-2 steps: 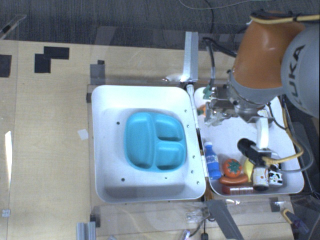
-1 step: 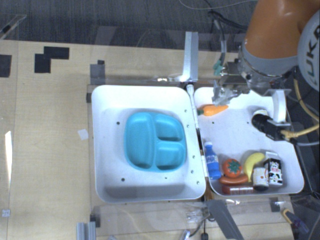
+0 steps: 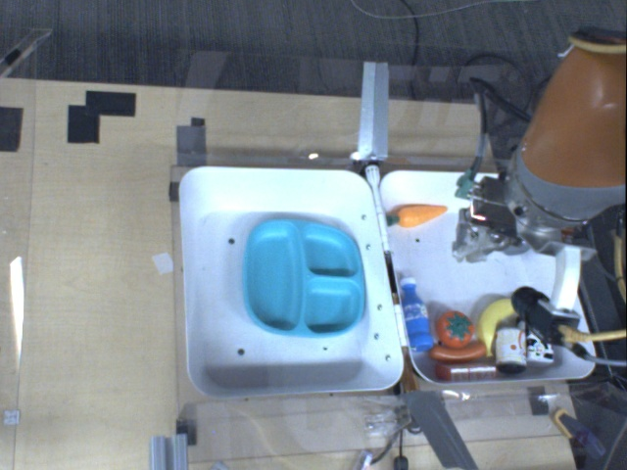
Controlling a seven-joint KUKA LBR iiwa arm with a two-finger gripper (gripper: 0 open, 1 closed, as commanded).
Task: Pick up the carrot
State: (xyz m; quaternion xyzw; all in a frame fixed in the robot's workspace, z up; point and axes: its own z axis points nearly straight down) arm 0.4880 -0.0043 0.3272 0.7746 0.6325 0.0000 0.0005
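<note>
**Operator:** As the arm hangs over the right bin (image 3: 573, 365), I log the following. Item one: the carrot (image 3: 419, 215), orange with a green tip, lying flat on the bin floor near the far left corner, just beside the divider, touching nothing else. Item two: the claw (image 3: 480, 235), above the same bin, to the right of the carrot and apart from it.

**Supervisor:** Claw state?

**Operator:** I cannot tell; the wrist hardware blurs together from this angle. Nothing shows between its tips.

**Supervisor:** Other stock?

**Operator:** Near end of the right bin: a blue bottle (image 3: 415, 315), a tomato-like piece (image 3: 456, 328), a yellow fruit (image 3: 497, 315), a brown sausage-like piece (image 3: 460, 352), and a black-and-white object I can't identify. Left bin (image 3: 211, 262): one blue divided plate (image 3: 302, 274).

**Supervisor:** Step in hand?

**Operator:** I judge it the approach; the pickup is not yet made. The next move calls for a shift toward the divider, alignment across the carrot's narrow width, then descent, watching for the bin wall close by.
</note>
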